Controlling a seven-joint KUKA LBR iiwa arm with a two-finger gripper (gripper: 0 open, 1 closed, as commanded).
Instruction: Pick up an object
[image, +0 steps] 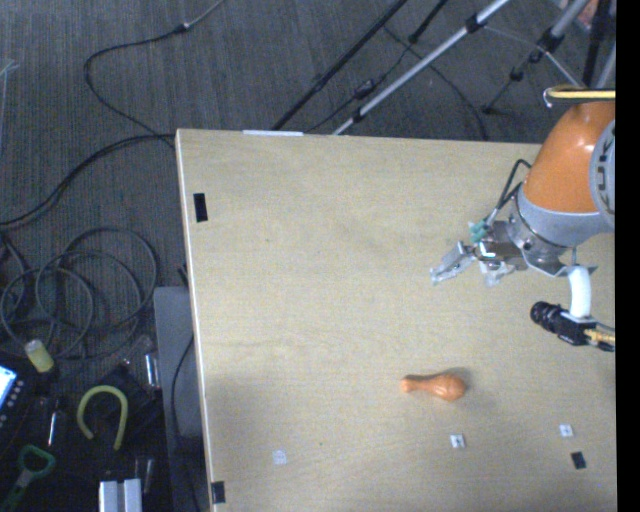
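A small orange object (436, 386), shaped like a gourd with a thin neck pointing left, lies on the light wooden bench top (320, 300) toward the lower right. My gripper (466, 269) hangs above the bench at the right, up and slightly right of the orange object and well apart from it. Its metal fingers (447, 265) point left and stand open with nothing between them. The grey arm with its orange band (568, 170) comes in from the right edge.
Small black tags (200, 207) and white markers (457, 440) dot the bench. A black cylinder (558, 321) sticks out below the wrist. The bench's left edge (190, 300) drops to a floor with cables (80, 280) and tools; tripod legs (420, 60) lie beyond the far edge.
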